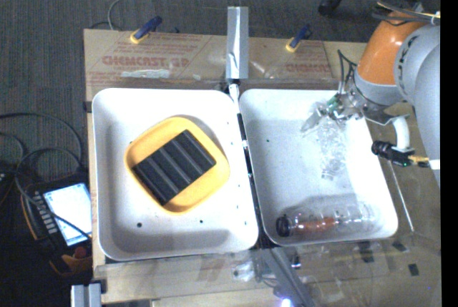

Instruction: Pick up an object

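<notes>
A yellow pad with a black ridged top (177, 163) lies tilted in the middle of the left bin (114, 227). In the right bin (279, 155), a clear plastic bottle (325, 220) with a dark cap lies on its side along the near wall. A crumpled clear plastic piece (328, 137) sits near the far right corner. My gripper (339, 106) hangs over the far right part of the right bin, at the upper end of the clear plastic piece. I cannot tell if it touches the plastic.
The arm's grey body and orange band (390, 55) fill the right edge above the right bin. A metal post (237, 48) stands behind the seam between the bins. Two blue clamps (146, 28) hold the cardboard backing. Cables and a tablet (68, 209) lie on the floor at left.
</notes>
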### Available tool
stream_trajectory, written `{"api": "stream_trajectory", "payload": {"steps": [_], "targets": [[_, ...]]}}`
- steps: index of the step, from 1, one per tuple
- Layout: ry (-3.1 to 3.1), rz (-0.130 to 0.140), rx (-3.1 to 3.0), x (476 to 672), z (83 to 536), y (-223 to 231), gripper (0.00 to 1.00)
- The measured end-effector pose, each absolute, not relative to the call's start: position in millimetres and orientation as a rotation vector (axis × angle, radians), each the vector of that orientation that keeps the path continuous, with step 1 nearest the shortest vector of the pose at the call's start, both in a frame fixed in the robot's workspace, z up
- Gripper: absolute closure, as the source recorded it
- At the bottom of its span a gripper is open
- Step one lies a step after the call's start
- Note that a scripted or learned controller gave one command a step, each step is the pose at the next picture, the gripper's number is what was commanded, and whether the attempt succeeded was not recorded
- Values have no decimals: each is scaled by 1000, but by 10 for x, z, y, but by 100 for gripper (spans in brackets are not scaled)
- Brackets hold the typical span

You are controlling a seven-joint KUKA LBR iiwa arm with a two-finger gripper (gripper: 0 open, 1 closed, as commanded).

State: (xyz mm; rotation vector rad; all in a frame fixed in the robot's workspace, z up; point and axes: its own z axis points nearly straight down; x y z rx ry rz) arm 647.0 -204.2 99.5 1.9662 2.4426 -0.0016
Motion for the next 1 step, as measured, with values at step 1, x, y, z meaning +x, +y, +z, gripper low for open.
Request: {"api": "stream_trajectory", "payload": {"steps": [1], "targets": [[2406, 0, 2017, 6508, 1896, -1502, 100]]}}
